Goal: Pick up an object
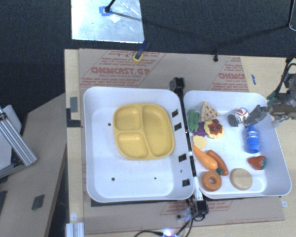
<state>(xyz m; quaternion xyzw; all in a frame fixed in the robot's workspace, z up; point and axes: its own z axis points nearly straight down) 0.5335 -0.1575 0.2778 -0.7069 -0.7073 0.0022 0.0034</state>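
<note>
Lower right of the frame, right bin [284, 174]: near edge has a donut [211, 180] and a beige bun [241, 178], with a strawberry [256, 162] just above right of the bun. Above the donut, a carrot [205, 158] and a sausage [218, 161] lie side by side, both slanting from upper left to lower right.

Our likeliest target is the blue bottle [252, 139], mid-right of that bin and closest to the gripper [256, 114]. Its long axis runs nearly vertical in the frame, cap end up toward the gripper. We'd close across the short axis, mid-body, and come straight down; it's round and will probably roll if clipped off-centre.

The gripper sits at the right edge, just above the bottle, next to a small red-and-white can [239, 116]. Nothing is between the fingers. We can't tell how wide the jaws are.

Left bin [96, 132] holds the yellow divided plate [142, 131].
</note>
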